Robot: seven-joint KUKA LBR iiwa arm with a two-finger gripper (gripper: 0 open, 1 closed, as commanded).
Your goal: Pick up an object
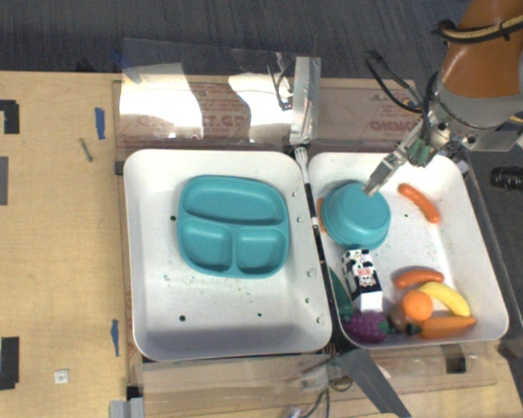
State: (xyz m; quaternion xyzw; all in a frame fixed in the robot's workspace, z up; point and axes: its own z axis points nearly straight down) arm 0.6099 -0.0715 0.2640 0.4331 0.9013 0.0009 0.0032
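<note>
My gripper point(376, 181) reaches into the right bin point(479, 233) from the upper right, its tip at the far rim of a teal bowl point(356, 218). Whether the tip touches the rim is unclear. The bowl rests in the bin's back left part. An orange sausage-shaped toy point(418, 203) lies just right of the bowl. Along the near side lie a small cow-patterned carton point(361, 271), purple grapes point(366, 326), an orange point(417, 306), a banana point(446, 297), a carrot point(450, 326) and a reddish sausage point(418, 277).
A teal divided plate point(234, 225) lies in the middle of the left bin point(148, 259). A clear panel point(209, 94) stands behind the bins. The wall between the bins runs close beside the bowl's left side.
</note>
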